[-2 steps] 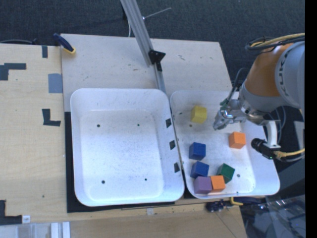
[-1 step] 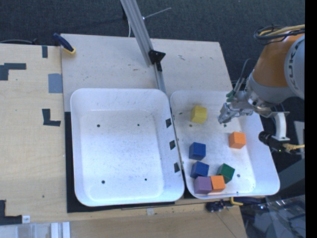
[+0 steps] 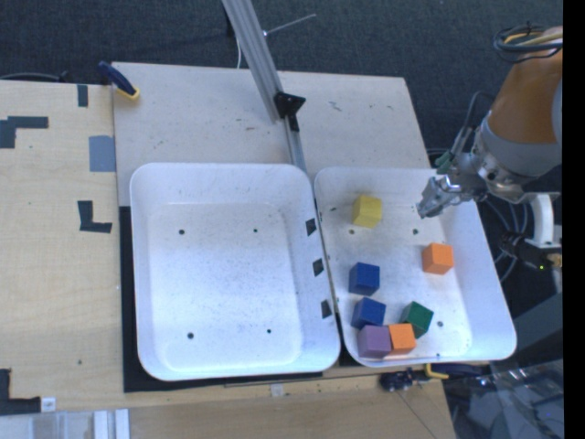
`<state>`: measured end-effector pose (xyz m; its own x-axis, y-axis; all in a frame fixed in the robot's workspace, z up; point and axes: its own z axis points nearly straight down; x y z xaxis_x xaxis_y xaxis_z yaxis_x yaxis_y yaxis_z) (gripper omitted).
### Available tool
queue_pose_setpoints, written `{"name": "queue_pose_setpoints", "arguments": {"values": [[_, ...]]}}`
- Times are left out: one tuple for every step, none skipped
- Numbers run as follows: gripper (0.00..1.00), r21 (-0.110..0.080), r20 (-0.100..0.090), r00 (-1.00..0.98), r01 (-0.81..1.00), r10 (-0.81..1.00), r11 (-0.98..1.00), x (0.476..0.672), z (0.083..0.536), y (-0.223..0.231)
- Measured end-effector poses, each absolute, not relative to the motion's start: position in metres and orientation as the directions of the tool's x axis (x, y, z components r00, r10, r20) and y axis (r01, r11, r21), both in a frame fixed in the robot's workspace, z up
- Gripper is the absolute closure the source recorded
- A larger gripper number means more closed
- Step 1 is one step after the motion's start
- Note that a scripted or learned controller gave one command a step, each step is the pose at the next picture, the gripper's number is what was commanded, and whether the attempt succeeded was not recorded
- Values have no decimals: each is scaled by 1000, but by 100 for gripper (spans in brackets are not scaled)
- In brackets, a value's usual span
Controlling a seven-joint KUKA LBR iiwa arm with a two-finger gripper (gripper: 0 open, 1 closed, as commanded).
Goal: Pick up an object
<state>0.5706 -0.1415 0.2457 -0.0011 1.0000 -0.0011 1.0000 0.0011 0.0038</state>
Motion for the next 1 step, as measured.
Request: {"name": "queue_pose_setpoints", "arguments": {"values": [[100,-1,2,-7,1000,1000,7,569,248,-79]]}}
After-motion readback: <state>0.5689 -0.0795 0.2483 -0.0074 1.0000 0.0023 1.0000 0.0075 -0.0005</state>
